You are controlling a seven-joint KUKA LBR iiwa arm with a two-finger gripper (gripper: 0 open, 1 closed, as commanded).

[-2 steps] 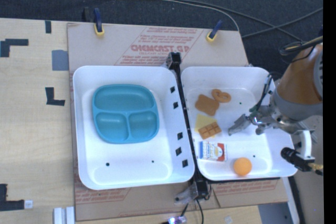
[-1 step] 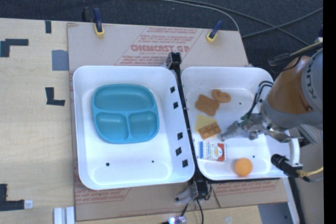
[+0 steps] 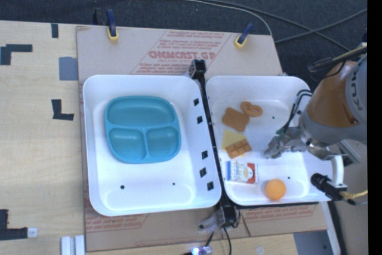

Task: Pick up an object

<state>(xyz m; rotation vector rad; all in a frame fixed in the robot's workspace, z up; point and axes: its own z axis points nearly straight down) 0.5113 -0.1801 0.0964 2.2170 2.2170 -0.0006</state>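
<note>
So far nothing has been lifted, as far as the view shows. Nearest the camera, along the front edge of the right bin (image 3: 295, 88), an orange ball (image 3: 275, 189) lies beside a small red-and-white carton (image 3: 242, 172). Just behind the carton sits a yellow block (image 3: 236, 143), and further back a brown cracker (image 3: 235, 119) and a small pretzel-shaped piece (image 3: 251, 108) lie close together.

The gripper (image 3: 278, 146) hangs low over the middle of this bin, to the right of the yellow block and behind the ball, apart from all of them. Whether it is spread wide or drawn narrow cannot be told at this angle, and no object shows between its tips.

In the left bin (image 3: 95, 146) a blue divided plate (image 3: 142, 129) rests untouched.

Judging by this, the pick is not yet made: choosing a target, closing on it and raising it are all left.
</note>
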